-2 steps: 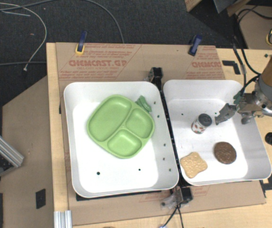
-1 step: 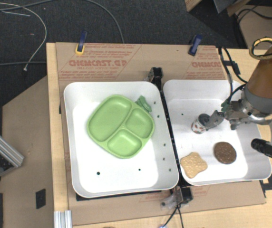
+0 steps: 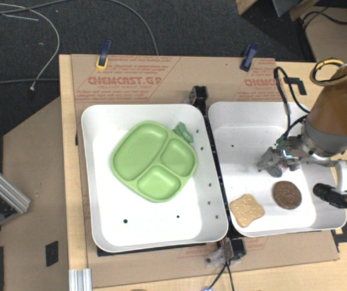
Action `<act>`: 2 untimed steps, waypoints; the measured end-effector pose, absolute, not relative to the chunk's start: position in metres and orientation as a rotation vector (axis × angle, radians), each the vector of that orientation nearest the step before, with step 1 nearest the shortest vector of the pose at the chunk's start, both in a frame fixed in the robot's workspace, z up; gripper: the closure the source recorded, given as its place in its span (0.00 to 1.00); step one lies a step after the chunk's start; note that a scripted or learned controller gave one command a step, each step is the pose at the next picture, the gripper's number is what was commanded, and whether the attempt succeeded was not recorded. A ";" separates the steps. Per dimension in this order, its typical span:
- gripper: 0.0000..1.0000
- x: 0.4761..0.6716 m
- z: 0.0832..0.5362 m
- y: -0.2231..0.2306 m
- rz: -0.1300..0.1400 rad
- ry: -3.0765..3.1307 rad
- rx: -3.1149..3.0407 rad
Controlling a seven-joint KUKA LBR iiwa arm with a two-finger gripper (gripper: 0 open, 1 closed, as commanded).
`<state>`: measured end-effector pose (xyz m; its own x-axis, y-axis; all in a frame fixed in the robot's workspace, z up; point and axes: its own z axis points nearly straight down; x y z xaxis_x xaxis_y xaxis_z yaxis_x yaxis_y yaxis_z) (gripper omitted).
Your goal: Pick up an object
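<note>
In the right bin (image 3: 246, 126) lie a round brown cookie (image 3: 287, 195) and a tan cracker-like piece (image 3: 247, 210) near the front wall. My gripper (image 3: 273, 162) hangs low in that bin, just up and left of the brown cookie and apart from it. Nothing shows between its fingers. A green three-compartment plate (image 3: 154, 160) rests in the left bin (image 3: 101, 211), with a small dark green piece (image 3: 184, 132) at its upper right rim.
The grey arm with its orange band (image 3: 337, 111) comes in over the right bin's right side, trailing black cables. A black clamp (image 3: 198, 94) sits at the back between the bins. Blue clips (image 3: 104, 53) hold the cardboard at the rear.
</note>
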<state>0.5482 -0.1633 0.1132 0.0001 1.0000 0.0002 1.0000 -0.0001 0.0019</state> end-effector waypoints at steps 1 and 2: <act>0.00 0.548 0.083 -0.163 -0.002 2.225 2.225; 1.00 0.549 0.096 -0.163 0.002 2.223 2.222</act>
